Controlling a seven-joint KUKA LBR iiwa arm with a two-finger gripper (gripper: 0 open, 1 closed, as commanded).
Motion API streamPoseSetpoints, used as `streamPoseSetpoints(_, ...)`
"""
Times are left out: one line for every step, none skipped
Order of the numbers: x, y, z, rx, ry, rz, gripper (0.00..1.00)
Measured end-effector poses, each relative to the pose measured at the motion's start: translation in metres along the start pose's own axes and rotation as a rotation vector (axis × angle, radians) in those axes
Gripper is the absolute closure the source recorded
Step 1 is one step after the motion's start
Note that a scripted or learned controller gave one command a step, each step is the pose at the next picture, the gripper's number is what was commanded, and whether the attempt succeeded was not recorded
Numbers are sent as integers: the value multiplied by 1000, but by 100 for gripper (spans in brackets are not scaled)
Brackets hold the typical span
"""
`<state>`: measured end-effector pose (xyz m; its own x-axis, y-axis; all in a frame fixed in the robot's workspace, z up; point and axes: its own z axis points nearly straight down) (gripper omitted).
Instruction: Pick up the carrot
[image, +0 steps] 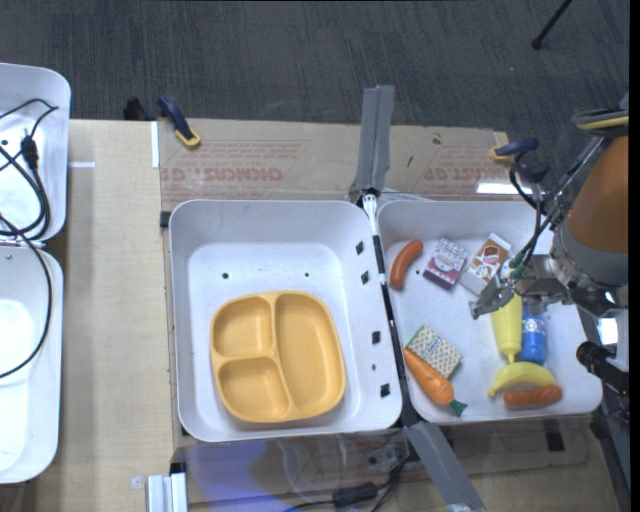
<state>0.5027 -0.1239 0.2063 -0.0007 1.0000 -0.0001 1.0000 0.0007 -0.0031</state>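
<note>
Orange tapered plastic carrot (431, 379) lies against the right white bin's (455, 217) left wall, near its 7 o'clock corner.
The metal two-finger gripper (492, 300) hangs open and unloaded at the carrot's 1 o'clock; a patterned green packet (434, 350) touches the carrot's upper side.

Arm (598, 215): grey body, broad orange band above wrist. Black cables loop at 12 o'clock side of wrist. Tool (492, 300): small, metallic grey, slim fingers, dark fittings behind.
</note>
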Motion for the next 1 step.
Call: streamPoseSetpoints(29,10,111,-9,-2,-159,0)
